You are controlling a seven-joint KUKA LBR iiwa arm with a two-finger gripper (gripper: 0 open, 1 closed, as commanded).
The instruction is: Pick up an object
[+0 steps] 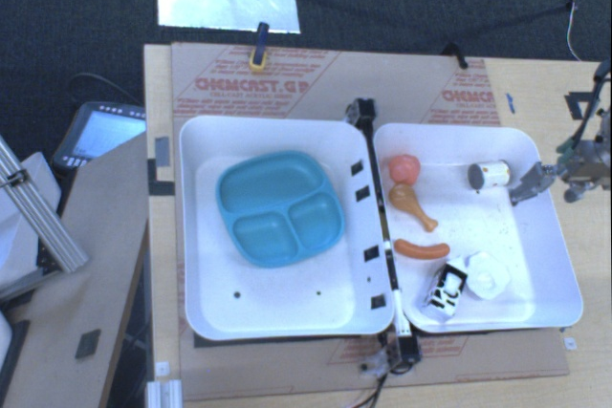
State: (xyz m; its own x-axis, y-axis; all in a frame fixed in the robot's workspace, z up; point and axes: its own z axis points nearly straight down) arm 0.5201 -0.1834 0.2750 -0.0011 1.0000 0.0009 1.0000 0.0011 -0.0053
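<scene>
Step in hand: approach, judged from position; the grey two-finger gripper [532, 182] sits at the right rim of the right-hand shallow white bin [550, 248], nothing seen between its fingers; how wide the jaws stand cannot be told. Nearest candidate: the small white cylinder with a dark end [489, 174], just left of the gripper; the pink ball [405, 168], tan drumstick-shaped toy [412, 205] and orange sausage-shaped toy [422, 249] lie further left. The next move calls for descent over one object.

The arm comes in low from the right edge, showing little beyond grey linkage. Its end effector [532, 183] points left, one grey finger [529, 182] angled down and leftward; nothing sits between the fingers.
</scene>
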